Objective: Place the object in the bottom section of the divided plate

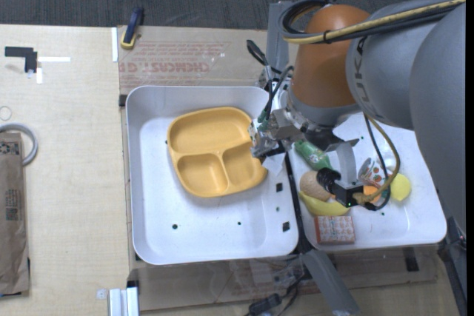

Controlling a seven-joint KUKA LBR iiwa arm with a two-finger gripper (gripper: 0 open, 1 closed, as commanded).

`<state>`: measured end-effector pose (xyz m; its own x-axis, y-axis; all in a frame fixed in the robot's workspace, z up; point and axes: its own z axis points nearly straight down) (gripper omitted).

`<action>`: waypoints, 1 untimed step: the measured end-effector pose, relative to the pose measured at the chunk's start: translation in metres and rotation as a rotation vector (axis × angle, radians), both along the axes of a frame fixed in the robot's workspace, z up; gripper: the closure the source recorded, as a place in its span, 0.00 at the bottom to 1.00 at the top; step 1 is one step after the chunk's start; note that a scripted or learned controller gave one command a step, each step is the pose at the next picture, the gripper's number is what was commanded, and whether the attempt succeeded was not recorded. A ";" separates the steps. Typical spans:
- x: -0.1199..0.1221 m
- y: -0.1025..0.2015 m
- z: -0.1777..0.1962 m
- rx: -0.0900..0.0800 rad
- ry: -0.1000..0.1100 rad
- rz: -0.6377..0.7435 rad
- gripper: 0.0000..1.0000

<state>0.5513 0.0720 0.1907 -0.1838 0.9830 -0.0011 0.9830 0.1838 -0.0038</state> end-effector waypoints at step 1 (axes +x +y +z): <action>0.000 0.000 0.000 0.000 0.000 -0.001 0.00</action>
